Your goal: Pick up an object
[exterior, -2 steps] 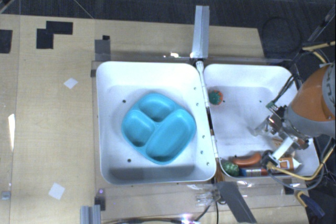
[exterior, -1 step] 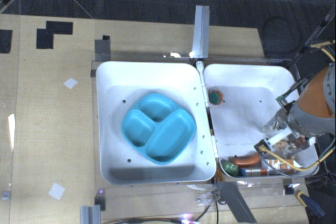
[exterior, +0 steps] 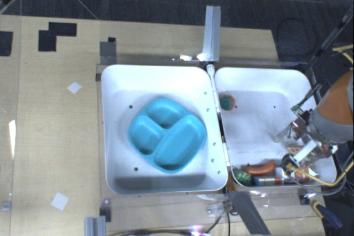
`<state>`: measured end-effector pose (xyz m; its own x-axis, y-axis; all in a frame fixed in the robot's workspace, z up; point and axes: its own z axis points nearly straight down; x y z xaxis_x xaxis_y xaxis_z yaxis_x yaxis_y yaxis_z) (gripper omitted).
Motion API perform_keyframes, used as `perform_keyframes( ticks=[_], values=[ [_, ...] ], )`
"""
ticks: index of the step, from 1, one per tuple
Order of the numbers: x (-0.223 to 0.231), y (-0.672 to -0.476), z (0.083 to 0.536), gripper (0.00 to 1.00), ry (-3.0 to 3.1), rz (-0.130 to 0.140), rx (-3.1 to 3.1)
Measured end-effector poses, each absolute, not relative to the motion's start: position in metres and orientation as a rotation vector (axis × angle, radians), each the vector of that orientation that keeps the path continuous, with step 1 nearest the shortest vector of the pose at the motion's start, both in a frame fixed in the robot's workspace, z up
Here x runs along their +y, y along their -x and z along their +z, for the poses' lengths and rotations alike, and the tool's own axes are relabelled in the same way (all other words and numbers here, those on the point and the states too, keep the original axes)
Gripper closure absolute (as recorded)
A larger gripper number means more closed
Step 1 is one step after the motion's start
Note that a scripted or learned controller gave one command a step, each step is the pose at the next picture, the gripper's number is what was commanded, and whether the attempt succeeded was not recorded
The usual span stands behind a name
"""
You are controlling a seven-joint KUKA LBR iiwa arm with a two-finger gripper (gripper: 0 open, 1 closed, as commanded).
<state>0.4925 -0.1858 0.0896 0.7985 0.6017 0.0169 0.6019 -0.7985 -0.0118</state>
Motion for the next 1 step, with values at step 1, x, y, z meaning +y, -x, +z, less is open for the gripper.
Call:
perform_keyframes(
  ticks=[1],
  values=[
    [-0.1897,-0.4927,0.0995,1.00,2.973,-0.018,-0.998]
  ],
)
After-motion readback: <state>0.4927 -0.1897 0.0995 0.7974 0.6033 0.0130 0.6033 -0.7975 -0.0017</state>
